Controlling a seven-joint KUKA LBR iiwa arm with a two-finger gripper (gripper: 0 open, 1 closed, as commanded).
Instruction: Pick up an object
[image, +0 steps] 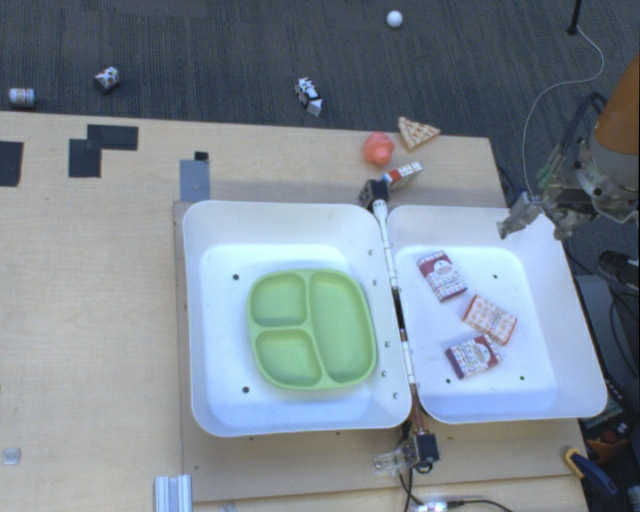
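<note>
In right bin (575, 395), nearest red packet (441, 275) lying down-left of gripper (537, 220), long axis roughly top-to-bottom in camera view; gripper over bin's far-right rim, fingers spread, nothing between

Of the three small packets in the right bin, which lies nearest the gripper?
The dark red packet at the bin's far end, closest to the gripper; the other two lie nearer the camera.

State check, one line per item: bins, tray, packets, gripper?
Left bin: holds the green tray.
Green tray: flat, upright, compartments bare.
Right bin: holds three packets.
Three packets: lying flat, apart.
Gripper: above right bin's far right corner, holding nothing visible.
</note>
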